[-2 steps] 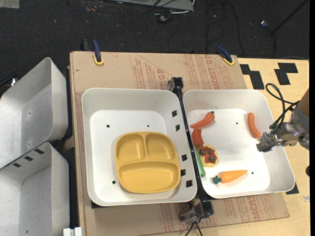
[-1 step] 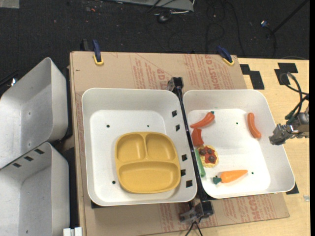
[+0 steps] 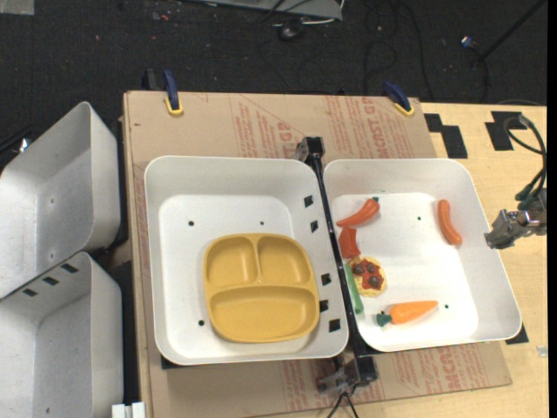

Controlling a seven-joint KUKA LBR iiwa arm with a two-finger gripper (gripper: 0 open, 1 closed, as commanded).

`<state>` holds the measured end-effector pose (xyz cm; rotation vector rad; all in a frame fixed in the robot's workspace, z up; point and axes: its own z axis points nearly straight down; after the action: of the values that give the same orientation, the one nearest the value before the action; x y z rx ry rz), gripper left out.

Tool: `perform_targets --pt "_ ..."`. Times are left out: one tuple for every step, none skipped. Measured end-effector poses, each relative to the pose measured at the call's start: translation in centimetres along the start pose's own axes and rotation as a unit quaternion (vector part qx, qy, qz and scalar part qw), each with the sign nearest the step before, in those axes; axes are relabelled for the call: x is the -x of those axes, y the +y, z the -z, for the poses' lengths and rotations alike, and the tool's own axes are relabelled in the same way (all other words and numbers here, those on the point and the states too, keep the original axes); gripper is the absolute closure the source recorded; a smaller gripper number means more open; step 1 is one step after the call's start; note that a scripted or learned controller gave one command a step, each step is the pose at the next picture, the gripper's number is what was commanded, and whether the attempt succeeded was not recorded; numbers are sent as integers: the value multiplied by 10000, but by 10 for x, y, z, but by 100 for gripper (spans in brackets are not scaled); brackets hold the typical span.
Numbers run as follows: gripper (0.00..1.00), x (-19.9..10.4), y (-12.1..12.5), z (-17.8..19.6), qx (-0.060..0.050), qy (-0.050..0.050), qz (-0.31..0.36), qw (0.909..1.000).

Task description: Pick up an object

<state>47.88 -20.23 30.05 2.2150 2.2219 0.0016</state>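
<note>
Sitting w/ hot dog (image 3: pixel 449 222) just left of fingers (image 3: pixel 505 232).

You see two bins side by side on the bench, with the gripper (image 3: pixel 509 230) just outside the right bin's (image 3: pixel 487 200) right rim. In that bin, the sausage (image 3: pixel 449 222) lies nearest the gripper, just left of it. Farther left lies the chilli pepper (image 3: pixel 359 213), near the divider. The pizza slice (image 3: pixel 369 275) lies left of and nearer you than the gripper, with the carrot (image 3: pixel 409 313) before it. In the left bin (image 3: pixel 165 225), well apart, lies the divided plate (image 3: pixel 260 287).
</note>
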Motion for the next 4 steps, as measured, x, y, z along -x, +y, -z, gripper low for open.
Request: perform_targets --pt "100 -43 18 -20 -25 13 14 10000" --pt "100 -102 40 -32 -25 21 25 10000" --pt "100 -149 74 -43 -12 13 21 10000" --pt "100 -198 97 -61 -13 10 19 10000"
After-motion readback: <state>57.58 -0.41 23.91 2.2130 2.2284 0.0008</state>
